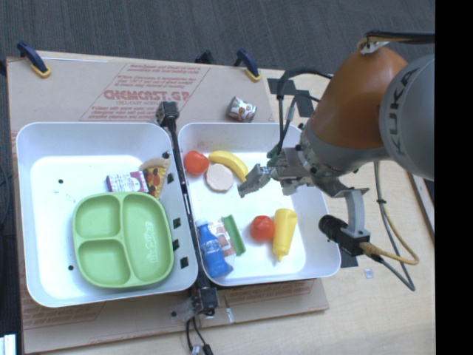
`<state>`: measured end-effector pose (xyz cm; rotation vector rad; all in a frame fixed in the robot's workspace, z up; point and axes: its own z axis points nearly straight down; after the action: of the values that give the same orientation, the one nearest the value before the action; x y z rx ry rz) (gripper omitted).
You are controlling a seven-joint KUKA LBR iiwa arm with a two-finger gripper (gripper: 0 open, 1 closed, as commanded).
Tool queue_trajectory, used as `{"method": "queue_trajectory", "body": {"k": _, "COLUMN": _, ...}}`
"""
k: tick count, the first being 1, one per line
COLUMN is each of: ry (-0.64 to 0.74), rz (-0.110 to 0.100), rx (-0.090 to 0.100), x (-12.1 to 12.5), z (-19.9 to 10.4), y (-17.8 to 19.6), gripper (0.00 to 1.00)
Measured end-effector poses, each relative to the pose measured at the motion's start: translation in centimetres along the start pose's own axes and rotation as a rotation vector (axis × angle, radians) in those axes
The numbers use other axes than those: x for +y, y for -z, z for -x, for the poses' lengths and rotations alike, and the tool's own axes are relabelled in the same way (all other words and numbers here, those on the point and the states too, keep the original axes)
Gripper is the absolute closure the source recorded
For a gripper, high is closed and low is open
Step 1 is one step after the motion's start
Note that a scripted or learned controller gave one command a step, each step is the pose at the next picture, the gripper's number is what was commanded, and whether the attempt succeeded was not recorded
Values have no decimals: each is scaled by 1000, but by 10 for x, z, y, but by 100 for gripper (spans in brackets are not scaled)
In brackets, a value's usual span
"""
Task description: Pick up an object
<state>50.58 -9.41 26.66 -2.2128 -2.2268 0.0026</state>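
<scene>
— Dark grey carpet lies behind your worktop (89,72), which carries a printed cardboard sheet and two white bins. What sits nearest your claw?

— Your claw (250,183) hangs over the right bin (325,261), by its upper middle. You can see it pointing left, towards the pale round slice (219,177) just beside its tip. Whether its fingers are spread or pressed together, I cannot tell, and you see nothing between them.

— And around that slice?

— You find a yellow banana (229,163) touching its upper edge, and a small red-orange ball (195,162) just left of that, near the wall between the bins. Lower down in your right bin lie a red tomato (261,228) and a yellow squeeze bottle (283,231), touching side by side. Left of them you see a green stick (234,234), a small printed packet (219,235) and a blue bottle (212,257), crowded together at the lower left corner.

— The other bin?

— Your left bin (44,146) holds a green divided plate (122,239), with a purple carton (123,183) and a snack bag (155,176) just above it. Beyond both bins, a small crumpled wrapper (241,109) rests on the cardboard. Your arm (362,102), orange above the wrist, reaches in from the right.
</scene>
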Motion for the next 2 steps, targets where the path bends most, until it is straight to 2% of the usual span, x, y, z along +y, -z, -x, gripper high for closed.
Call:
{"method": "queue_trajectory", "body": {"k": 1, "ry": 0, "rz": -2, "rx": 0, "x": -30, "z": 4, "y": -100, "gripper": 0}}
{"method": "queue_trajectory", "body": {"k": 2, "ry": 0, "rz": 14, "rx": -2, "x": -25, "z": 32, "y": -156, "gripper": 0}}
